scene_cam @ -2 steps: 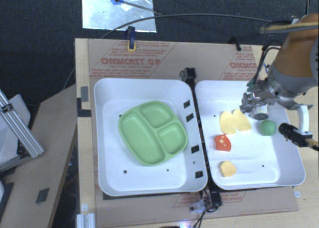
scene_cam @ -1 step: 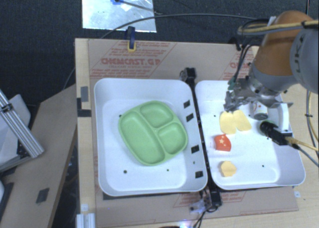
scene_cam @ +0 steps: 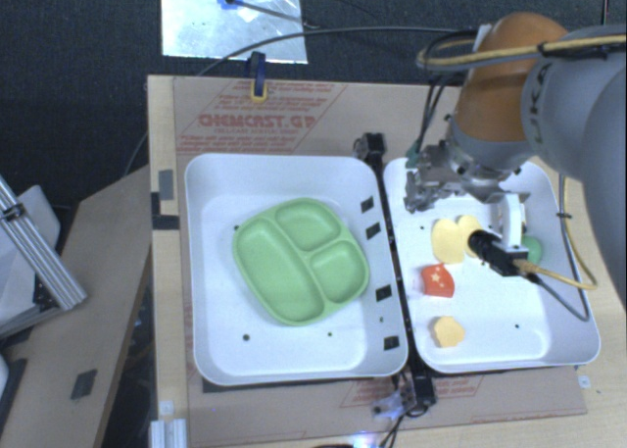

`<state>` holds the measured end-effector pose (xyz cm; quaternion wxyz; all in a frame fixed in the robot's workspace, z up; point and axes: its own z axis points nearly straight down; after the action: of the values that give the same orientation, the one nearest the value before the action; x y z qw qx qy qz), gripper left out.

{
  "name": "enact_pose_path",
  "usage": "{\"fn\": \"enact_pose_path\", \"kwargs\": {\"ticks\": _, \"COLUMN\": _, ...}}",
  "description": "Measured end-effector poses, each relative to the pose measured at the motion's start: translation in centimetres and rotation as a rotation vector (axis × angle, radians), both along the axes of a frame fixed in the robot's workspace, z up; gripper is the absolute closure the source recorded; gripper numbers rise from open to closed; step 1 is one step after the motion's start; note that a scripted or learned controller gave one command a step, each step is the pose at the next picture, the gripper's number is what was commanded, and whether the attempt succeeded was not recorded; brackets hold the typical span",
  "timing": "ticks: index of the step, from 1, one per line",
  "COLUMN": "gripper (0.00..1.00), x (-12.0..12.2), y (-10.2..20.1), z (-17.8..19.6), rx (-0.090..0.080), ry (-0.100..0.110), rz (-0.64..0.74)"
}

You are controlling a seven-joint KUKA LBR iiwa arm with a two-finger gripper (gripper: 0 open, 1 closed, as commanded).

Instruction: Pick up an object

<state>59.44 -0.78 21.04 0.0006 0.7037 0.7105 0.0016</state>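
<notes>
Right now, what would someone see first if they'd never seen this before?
The big green divided plate jumps out, sitting in the left bin. Next is the grey arm with its orange band, reaching over the right bin, where a pale yellow piece, a red piece and a small yellow piece lie.

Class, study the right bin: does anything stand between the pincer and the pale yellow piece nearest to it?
Nothing visible does. The pincer hangs over the upper left part of the right bin, with only bare white floor between it and the pale yellow piece. The red piece lies beyond that, out of the way.
</notes>
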Motion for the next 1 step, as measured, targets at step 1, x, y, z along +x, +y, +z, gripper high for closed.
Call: {"fn": "enact_pose_path", "kwargs": {"ticks": 1, "gripper": 1.0, "x": 1.35, "y": 5.65, "z": 1.35, "rx": 0.001, "ry": -0.001, "rz": 0.001}}
